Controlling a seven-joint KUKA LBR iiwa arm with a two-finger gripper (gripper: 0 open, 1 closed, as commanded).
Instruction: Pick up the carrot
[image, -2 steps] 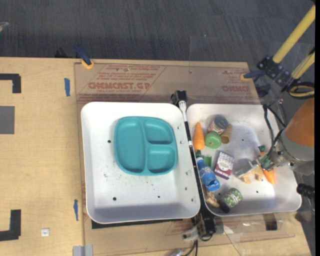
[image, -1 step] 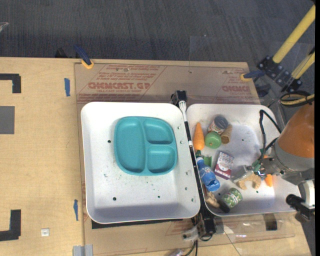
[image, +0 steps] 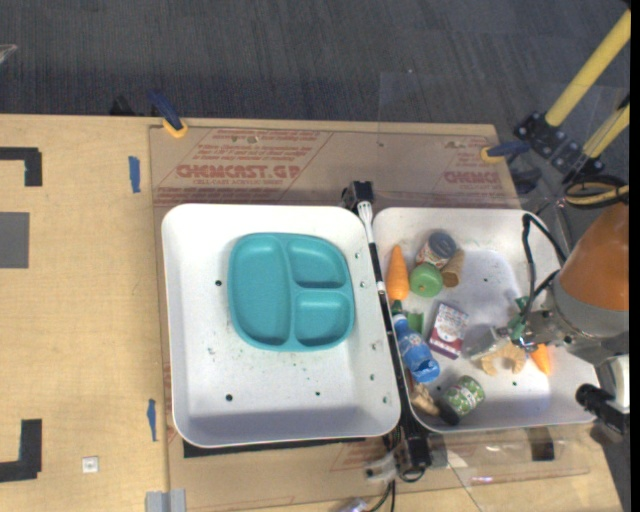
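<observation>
Red print runs across the cardboard sheet (image: 250, 160) lying under the bins at twelve o'clock; its large line looks like "CHEMCAST", with smaller lines above too blurred to read. The same red print begins again at about one o'clock. Labels on the small packages cannot be read.

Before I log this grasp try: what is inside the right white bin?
The right white bin holds an orange carrot, a green-lidded jar, a blue bottle, a small packet and a green can. The grey arm covers its right side.
</observation>
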